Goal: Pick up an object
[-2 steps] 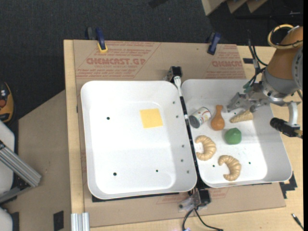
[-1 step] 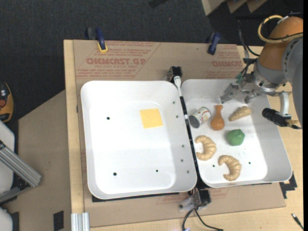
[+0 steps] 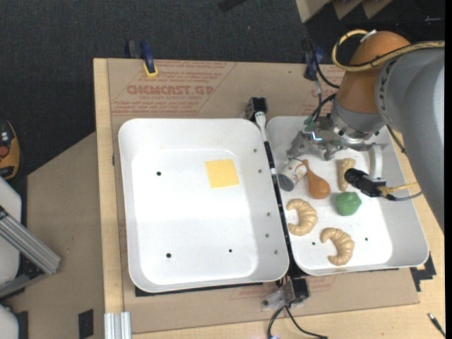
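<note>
Over the right bin [image 3: 406, 249], near its far edge, the gripper [image 3: 308, 144] hung low beneath the arm's orange band [image 3: 367, 73]; whether it was open or closed could not be told, and nothing showed in its grasp. Just below it lay a chicken drumstick [image 3: 316, 183], beside a small grey-tipped piece [image 3: 288, 175] at the bin's left edge. A green object [image 3: 347, 203] sat toward the right, with two croissants [image 3: 302, 216] [image 3: 339, 245] nearer the front edge. A yellow square [image 3: 222, 173] lay in the left bin [image 3: 141, 224].
</note>
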You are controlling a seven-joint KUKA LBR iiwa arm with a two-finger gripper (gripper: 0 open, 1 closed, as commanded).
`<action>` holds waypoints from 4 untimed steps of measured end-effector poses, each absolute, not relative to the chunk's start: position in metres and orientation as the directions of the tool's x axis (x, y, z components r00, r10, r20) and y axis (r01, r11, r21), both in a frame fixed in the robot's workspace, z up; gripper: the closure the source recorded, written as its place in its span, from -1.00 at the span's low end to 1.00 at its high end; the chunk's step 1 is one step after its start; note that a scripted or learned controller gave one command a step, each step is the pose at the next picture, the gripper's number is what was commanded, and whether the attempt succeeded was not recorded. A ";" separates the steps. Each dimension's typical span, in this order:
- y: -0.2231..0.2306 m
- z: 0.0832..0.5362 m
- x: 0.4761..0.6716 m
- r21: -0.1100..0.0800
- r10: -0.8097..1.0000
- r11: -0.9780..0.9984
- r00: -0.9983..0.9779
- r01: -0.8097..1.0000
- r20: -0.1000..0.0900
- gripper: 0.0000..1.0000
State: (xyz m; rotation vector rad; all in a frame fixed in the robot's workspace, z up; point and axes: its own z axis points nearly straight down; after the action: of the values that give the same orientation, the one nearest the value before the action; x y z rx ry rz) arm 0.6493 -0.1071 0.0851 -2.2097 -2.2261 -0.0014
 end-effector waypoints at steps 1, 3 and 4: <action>-0.107 0.085 0.619 -0.004 1.000 -0.001 0.001 1.000 0.001 -1.00; -0.108 0.106 0.621 0.002 1.000 -0.002 0.002 1.000 -0.001 1.00; -0.108 0.116 0.621 0.004 1.000 -0.003 0.003 1.000 -0.001 1.00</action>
State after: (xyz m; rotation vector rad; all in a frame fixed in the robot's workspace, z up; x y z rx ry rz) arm 0.6211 -0.1078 0.1155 -2.2265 -2.2209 -0.0029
